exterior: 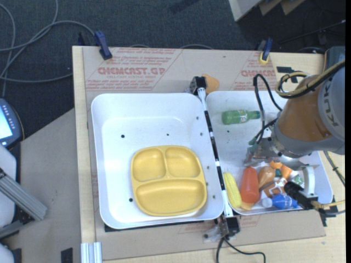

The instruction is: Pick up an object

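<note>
Pincer low in right bin, grip state cannot tell. Nearby: orange-red carrot, yellow corn cob; green bottle lying apart.

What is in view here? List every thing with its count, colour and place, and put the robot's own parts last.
bins: two, white, side by side on the bench.
tray: one, yellow, three compartments, in the left bin.
bottle: one, green, lying near the far end of the right bin.
corn cob: one, yellow, near end of the right bin, by the divider.
orange-red toy: one, beside the corn cob.
small toys: a mixed pile, brown, orange, blue and white, near corner of the right bin; count unclear.
clamps: two, blue, on the bench's far edge.
arm: one, grey with orange band, over the right bin.
hand: one, low among the toys.
</note>
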{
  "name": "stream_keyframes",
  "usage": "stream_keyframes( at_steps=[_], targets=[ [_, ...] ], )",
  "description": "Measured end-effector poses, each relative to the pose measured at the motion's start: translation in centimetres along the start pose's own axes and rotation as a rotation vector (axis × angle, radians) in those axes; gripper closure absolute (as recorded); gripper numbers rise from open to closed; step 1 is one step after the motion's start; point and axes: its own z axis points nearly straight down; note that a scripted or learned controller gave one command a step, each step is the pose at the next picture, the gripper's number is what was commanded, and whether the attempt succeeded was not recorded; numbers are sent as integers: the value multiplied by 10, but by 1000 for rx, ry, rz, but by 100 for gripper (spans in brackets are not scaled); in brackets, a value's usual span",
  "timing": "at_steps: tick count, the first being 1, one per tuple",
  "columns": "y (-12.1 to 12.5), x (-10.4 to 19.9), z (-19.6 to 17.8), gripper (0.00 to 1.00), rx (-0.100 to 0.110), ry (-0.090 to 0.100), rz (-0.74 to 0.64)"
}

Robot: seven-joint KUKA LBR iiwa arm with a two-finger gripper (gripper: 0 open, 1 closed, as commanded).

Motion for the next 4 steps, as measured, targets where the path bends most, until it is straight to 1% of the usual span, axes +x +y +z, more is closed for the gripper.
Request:
stream_keyframes(
  at_steps=[1,2,3,4],
  targets=[
    [0,0,1,0,1,0,0],
    [-36,1,10,0,0,-2,1],
    [-33,3,-1,100,-7,-2,-1],
    [31,74,-96,100,-11,0,-11]
  ],
)
